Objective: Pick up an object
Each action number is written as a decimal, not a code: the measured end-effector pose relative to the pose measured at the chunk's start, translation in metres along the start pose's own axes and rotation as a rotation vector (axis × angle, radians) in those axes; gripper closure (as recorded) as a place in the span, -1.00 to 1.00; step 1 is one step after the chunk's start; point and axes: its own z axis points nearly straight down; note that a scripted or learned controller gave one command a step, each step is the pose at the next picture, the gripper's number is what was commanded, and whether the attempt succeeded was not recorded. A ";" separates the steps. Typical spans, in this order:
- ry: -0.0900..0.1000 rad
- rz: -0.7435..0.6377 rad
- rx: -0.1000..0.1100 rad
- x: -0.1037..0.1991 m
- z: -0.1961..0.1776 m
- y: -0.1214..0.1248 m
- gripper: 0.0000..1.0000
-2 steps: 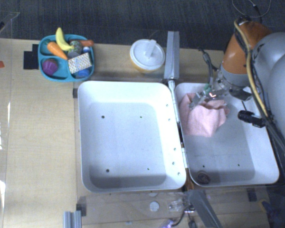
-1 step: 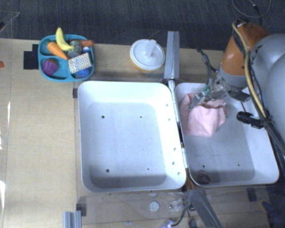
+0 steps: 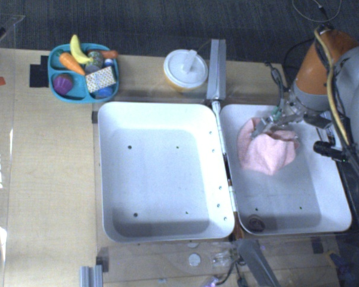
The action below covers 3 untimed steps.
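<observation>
At the near edge of the bench stand the two white bins side by side; the left bin (image 3: 158,172) shows only its pale floor with a few dark dots; the right bin (image 3: 287,208) has a small dark ring (image 3: 255,224) near its front left corner. Farther in, toward the back of the right bin, a crumpled pink cloth (image 3: 266,150) lies on the floor; the gripper (image 3: 274,123) hangs over the cloth's upper edge, its tips right at or touching the fabric, though whether they are spread or closed cannot be made out. The grey arm (image 3: 347,88) with its orange band (image 3: 317,70) reaches in behind it. Beyond the bins, a white lidded cup (image 3: 185,69) sits on the bench; at the far left, a blue tray (image 3: 82,72) of toy food.
</observation>
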 end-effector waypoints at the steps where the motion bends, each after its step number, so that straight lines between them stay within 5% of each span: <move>1: -0.028 -0.087 0.009 0.011 0.004 0.001 -1.00; 2: -0.030 -0.092 -0.008 0.014 -0.008 0.007 1.00; 3: -0.034 -0.095 -0.014 0.014 -0.020 0.009 1.00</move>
